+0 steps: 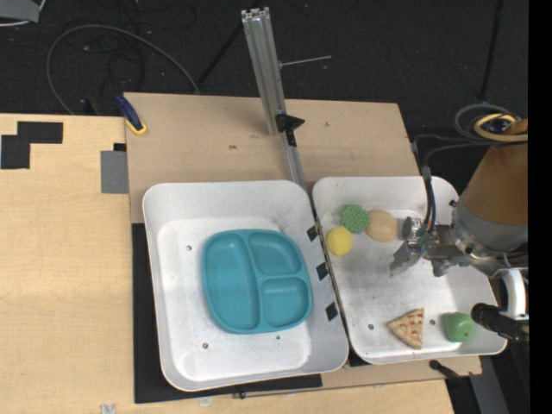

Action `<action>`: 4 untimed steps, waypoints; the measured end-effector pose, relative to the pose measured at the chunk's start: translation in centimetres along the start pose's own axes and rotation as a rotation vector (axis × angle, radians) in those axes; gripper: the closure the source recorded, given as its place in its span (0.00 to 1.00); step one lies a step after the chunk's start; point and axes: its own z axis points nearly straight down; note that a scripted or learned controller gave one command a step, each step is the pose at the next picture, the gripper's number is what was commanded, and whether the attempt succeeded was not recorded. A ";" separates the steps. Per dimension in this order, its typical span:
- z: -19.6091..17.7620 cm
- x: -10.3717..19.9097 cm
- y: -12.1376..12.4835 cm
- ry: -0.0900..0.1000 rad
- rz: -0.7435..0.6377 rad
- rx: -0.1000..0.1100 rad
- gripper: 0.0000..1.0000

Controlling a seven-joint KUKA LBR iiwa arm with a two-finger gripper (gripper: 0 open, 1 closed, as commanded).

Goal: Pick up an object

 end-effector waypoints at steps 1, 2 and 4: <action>5.9 -0.6 0.6 0.001 0.000 0.005 0.00; 9.4 -0.7 0.8 0.002 0.000 -0.002 0.00; 3.8 -0.4 0.5 -0.002 -0.001 -0.004 1.00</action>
